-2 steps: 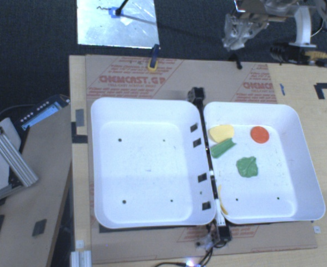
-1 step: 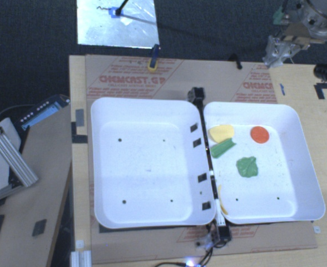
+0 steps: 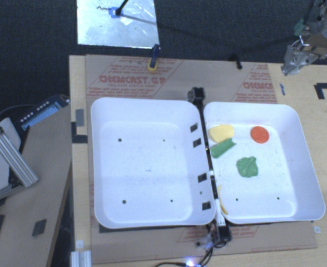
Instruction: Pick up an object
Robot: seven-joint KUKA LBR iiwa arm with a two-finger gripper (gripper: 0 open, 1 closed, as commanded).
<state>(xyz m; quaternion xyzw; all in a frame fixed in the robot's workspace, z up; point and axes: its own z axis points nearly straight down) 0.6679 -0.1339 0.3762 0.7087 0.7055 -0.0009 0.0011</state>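
Four small objects lie in the right bin. A yellow piece sits at the upper left, with a green elongated piece just below it. An orange-red round piece lies near the top middle. A leafy green piece rests near the centre. A thin yellow sliver lies along the bin's left wall lower down. My gripper hangs at the upper right, well above and behind the right bin, with nothing visibly held.
The left bin sits beside the right one, joined by black clips along the divider. A shiny metal sheet lies at the back. A yellow-blue clamp stands on the cardboard base.
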